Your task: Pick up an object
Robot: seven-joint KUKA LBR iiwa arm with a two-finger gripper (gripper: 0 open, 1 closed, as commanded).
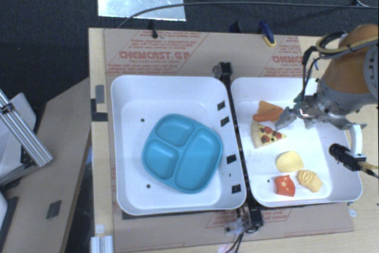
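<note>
So the arm [349, 77] comes in from the right, over the right bin [349, 189]. Its gripper [286, 117] sits low, just beside the pizza slice [266, 135] and the orange wedge [269, 110], maybe touching the pizza, hard to say. Can't tell how wide it's spread or if it's got anything. A yellow piece [289, 160], a red one [285, 185] and a ridged one [310, 180] lie nearer the front. The left bin [127, 127] has a blue divided plate [182, 153].
</note>
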